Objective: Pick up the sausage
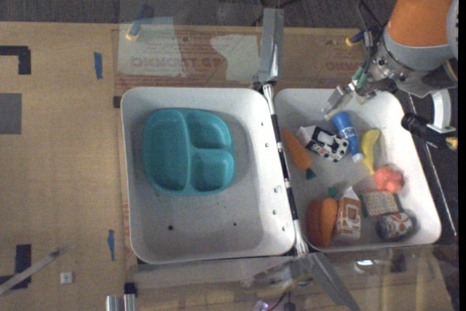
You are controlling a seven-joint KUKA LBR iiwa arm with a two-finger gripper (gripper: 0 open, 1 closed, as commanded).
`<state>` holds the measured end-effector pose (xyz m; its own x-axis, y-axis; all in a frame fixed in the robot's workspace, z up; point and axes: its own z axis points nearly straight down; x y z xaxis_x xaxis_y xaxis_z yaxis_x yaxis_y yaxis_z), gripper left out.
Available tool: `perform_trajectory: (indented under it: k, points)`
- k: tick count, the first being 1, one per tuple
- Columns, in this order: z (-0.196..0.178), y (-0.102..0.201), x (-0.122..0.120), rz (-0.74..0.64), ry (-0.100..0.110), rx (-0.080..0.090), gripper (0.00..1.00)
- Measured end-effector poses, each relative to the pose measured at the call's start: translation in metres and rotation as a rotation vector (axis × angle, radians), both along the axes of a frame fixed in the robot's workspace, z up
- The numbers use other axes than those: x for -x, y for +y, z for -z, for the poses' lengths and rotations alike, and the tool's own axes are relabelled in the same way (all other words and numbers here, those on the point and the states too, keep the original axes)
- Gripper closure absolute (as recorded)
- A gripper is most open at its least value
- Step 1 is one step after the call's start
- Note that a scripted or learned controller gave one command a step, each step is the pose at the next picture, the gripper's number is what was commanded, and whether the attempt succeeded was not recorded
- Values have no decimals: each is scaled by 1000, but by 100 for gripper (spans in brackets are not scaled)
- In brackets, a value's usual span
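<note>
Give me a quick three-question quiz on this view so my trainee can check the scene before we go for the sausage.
1. True or false: the teal plate lies in the right-hand bin.
2. Which thing lies just beside the banana? A) the blue bottle B) a spoon C) a mug
3. Fill in: the gripper hangs over the far edge of the ___-hand bin, well apart from the sausage, which lies next to a carton.
Key: 1 false; 2 A; 3 right.
</note>
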<state>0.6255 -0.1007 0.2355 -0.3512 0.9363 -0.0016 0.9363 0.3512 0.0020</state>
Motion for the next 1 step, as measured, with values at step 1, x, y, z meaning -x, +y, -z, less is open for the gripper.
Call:
perform_trajectory:
  k: [1]
  points:
    - [50, 56, -42, -19, -1, 0, 0]
